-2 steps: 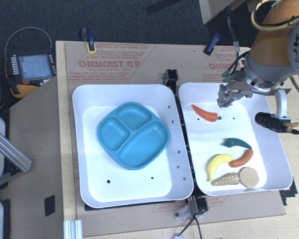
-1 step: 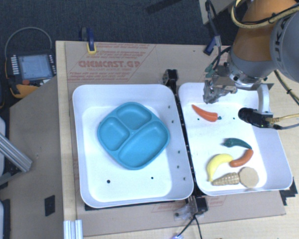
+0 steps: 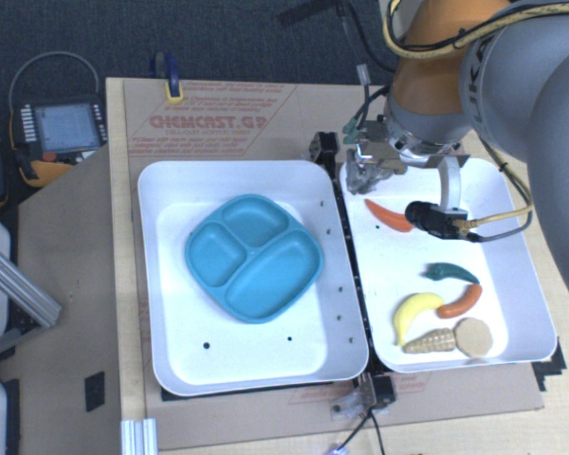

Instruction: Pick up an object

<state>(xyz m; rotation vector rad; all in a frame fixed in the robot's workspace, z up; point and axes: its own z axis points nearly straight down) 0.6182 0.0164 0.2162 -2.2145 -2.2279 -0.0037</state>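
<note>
Camera view, orange pepper lying diagonal, tip lower-right

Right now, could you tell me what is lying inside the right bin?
In the right bin: an orange chili, a green pepper, a banana, a sausage, a cone and a cookie. The arm covers its far corner.

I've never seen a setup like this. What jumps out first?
A bright blue divided plate sits alone in the left white bin. The big grey arm with its orange band reaches in from the right, its gripper low over the right bin, near an orange chili and other toy foods.
</note>
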